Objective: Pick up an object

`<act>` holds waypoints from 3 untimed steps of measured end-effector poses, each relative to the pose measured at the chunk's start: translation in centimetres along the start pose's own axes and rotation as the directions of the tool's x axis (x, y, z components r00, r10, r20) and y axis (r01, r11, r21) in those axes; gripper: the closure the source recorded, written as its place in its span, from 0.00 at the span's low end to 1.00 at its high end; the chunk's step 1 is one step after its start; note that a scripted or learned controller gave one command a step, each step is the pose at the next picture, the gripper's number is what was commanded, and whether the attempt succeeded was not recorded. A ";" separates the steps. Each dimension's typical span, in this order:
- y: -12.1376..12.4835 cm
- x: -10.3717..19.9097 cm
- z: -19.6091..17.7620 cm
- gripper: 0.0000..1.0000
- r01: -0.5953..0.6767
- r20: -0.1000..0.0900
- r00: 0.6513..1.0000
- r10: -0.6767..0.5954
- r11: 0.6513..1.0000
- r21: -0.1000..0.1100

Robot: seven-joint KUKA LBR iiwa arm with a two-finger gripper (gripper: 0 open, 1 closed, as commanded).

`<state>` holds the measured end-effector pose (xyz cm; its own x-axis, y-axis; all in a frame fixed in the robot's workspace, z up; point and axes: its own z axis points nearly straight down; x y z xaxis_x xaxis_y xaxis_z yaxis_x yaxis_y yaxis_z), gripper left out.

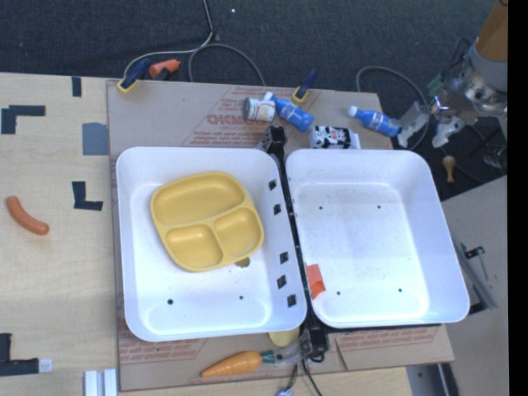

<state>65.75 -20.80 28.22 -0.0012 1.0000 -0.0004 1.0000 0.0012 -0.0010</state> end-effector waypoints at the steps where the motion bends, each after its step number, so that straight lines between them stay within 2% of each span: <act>1: -5.3 4.4 15.2 0.00 0.000 -0.006 1.000 0.000 1.000 0.016; 2: -5.7 10.4 19.8 0.00 0.003 0.004 1.000 -0.003 1.000 -0.004; 3: -0.3 11.4 18.0 0.00 0.002 0.000 1.000 -0.002 1.000 -0.005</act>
